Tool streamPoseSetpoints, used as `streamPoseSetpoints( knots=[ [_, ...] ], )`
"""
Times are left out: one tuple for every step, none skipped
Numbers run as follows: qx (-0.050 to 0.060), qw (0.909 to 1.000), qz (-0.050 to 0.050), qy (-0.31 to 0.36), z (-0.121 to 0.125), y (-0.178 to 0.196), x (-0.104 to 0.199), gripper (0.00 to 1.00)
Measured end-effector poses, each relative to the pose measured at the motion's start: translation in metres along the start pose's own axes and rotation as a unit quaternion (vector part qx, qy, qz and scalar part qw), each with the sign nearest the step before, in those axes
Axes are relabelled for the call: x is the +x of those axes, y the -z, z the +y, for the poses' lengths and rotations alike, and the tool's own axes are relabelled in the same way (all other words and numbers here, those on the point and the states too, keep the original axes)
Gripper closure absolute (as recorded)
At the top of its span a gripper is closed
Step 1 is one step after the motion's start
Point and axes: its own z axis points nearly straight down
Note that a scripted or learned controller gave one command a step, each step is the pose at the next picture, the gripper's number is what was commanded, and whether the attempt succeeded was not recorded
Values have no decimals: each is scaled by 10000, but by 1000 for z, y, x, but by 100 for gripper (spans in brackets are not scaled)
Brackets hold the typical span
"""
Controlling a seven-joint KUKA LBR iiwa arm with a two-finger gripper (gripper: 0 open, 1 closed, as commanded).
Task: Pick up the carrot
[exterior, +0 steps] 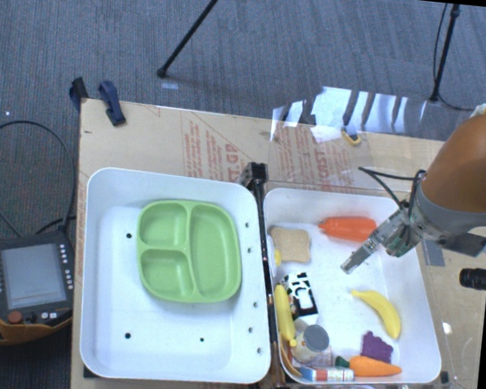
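An orange carrot (350,228) lies on its side at the back of the right bin (428,293). A smaller orange carrot-like piece with a green end (371,367) rests at that bin's front right corner. My gripper (354,262) hangs over the right bin, slanting down to the left. Its tip is just in front of the big carrot's right half and apart from it. Nothing shows in its grasp.
The right bin also holds a tan bread slice (291,243), a banana (381,311), a purple grape bunch (376,345), a black-and-white block (300,293), a yellow corn-like piece (284,316), a grey can (315,339). A green divided plate (190,250) sits in the left bin (100,304).
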Motion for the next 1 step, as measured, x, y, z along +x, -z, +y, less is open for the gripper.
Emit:
streamPoseSetpoints(
  knots=[
    [14,9995,25,322,1,-46,-35,0]
  ],
)
